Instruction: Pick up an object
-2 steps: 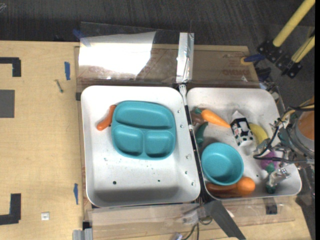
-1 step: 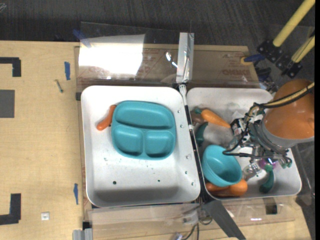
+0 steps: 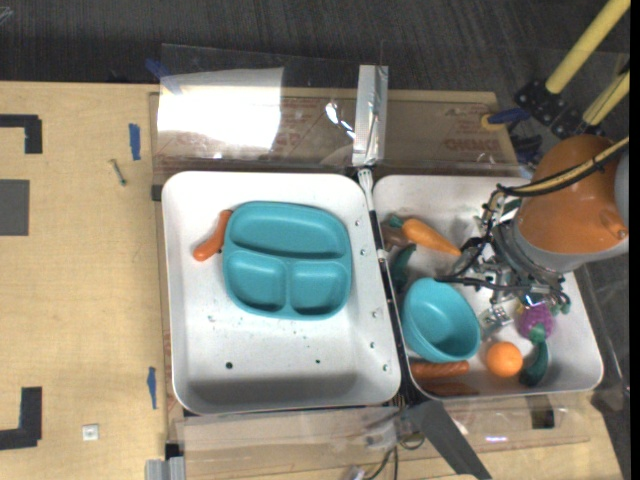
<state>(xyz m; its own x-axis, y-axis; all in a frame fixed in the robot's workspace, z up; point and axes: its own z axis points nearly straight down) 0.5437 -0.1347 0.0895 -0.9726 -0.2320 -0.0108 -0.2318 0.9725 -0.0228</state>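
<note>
Gripper low in the right bin, among the toys.

Nearest me in the right bin I see a sausage, an orange ball and a dark green piece. Just beyond, a teal bowl lies tilted; the gripper hangs to its right, and I cannot tell its state. Farther back lies a carrot. The left bin holds 1 teal tray with an orange piece touching its left edge.
</note>
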